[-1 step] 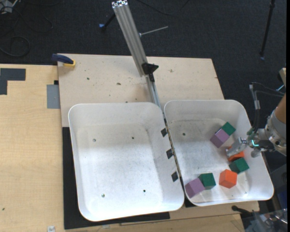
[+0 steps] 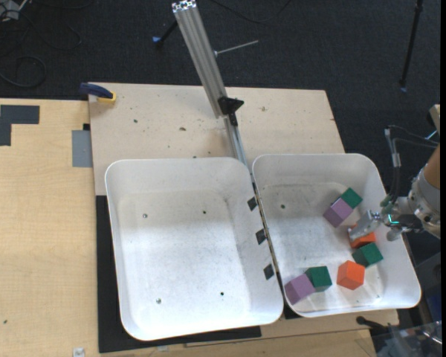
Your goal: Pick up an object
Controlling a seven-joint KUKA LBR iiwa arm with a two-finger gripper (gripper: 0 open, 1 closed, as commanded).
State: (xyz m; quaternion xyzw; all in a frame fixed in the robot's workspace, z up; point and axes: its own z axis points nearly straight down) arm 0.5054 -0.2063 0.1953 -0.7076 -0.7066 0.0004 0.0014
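**Presently: gripper low over right-bin blocks**

I observed the gripper (image 2: 368, 225) low in the right bin (image 2: 312, 171), metal fingers straddling a small orange block (image 2: 363, 239); whether they clamped it I could not tell. Matte cube-shaped blocks lay around it: purple (image 2: 338, 213) and green (image 2: 351, 198) touching, a green one (image 2: 369, 255), a larger orange (image 2: 350, 274), then green (image 2: 320, 277) beside purple (image 2: 299, 288). The left bin (image 2: 134, 192) was smooth white plastic with rounded corners.

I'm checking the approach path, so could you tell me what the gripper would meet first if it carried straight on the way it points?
Probably the small orange-red block right under the gripper, which points left and down into the right bin. Depth is unclear from this slant.
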